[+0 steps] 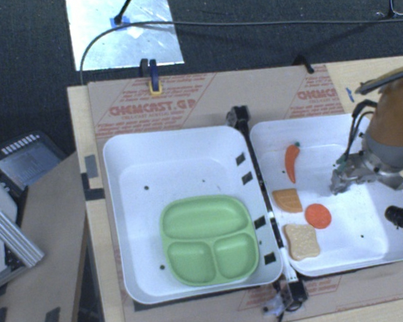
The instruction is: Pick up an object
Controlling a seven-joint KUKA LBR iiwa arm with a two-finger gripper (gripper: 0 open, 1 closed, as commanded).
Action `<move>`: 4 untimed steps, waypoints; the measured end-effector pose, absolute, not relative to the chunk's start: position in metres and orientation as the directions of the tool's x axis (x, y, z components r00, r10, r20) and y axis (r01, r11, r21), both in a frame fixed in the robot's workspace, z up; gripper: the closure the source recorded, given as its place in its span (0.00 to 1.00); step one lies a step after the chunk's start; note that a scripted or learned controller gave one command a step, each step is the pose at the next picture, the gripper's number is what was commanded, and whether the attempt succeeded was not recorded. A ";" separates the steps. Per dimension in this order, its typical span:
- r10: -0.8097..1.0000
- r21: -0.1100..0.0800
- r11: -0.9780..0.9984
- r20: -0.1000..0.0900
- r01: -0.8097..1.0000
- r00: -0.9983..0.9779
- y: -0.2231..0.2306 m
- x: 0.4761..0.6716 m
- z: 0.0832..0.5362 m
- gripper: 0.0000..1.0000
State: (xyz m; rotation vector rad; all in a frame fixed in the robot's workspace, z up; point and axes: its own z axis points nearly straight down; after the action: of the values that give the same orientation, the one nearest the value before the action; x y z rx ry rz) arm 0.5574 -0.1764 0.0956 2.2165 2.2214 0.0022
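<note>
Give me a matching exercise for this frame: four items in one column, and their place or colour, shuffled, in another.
Items:
1. divided plate
2. carrot
3. toast slice
4. claw

Descriptions:
A. orange, far part of the right bin
B. green, in the left bin
C. over the right bin, right of the food pieces
D. tan, near corner of the right bin, beside the divider

Pairs: 1-B, 2-A, 3-D, 4-C

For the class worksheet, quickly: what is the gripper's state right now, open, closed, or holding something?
Gripper: cannot be told at this size; it sits over the right bin, apart from the red disc and the carrot.
</note>
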 end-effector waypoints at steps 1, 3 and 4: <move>1.000 0.007 0.003 -0.002 1.000 -0.003 -0.184 0.567 0.147 1.00; 1.000 0.008 0.004 -0.002 1.000 -0.004 -0.188 0.570 0.245 1.00; 1.000 0.002 0.009 0.001 1.000 -0.009 -0.138 0.575 0.234 1.00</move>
State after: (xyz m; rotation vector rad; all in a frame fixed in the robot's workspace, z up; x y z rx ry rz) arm 0.5745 -0.1376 0.2339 2.2112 2.2304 0.0036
